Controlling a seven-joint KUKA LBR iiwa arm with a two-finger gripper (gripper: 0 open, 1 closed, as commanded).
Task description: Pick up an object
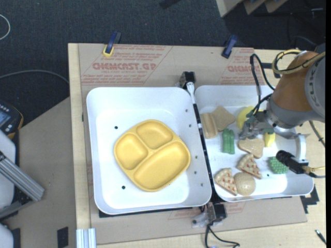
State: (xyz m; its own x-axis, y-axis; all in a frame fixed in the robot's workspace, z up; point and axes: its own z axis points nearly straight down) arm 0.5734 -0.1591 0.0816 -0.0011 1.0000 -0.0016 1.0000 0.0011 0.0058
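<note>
Tool among toy food, grip unclear.

- Arm: cut off by right edge of frame.
- Gripper: fingertips too small and cluttered to resolve.
- Yellow item: partly hidden behind gripper; shape unclear.
- Right bin: upper right rim hidden under arm.

Wooden bench, two white bins side by side

toy food pieces scattered flat in right bin, green block among them
</note>
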